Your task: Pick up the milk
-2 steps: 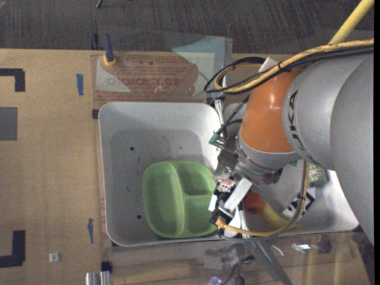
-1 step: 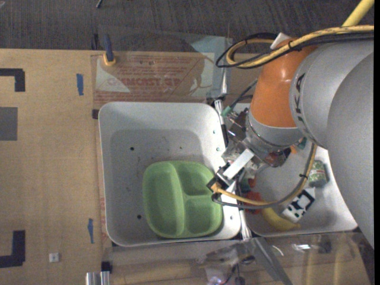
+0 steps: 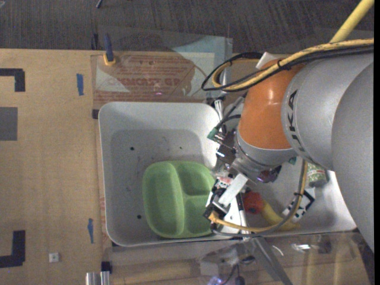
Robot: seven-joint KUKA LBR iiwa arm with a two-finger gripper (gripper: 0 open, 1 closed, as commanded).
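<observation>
Even, fairly bright light falls from overhead, with soft shadows. The white bin (image 3: 119,141) is shaded grey on its floor, its rim paler. A clear sheet (image 3: 166,46) at the top catches pale glare. The grey arm (image 3: 344,117) is close, large and slightly soft. The whole picture is grainy, with fine detail smeared; the floor (image 3: 178,5) is dim.

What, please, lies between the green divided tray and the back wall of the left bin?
In the camera view, just bare white bin floor with a few dark specks separates the green tray from the back wall.
</observation>
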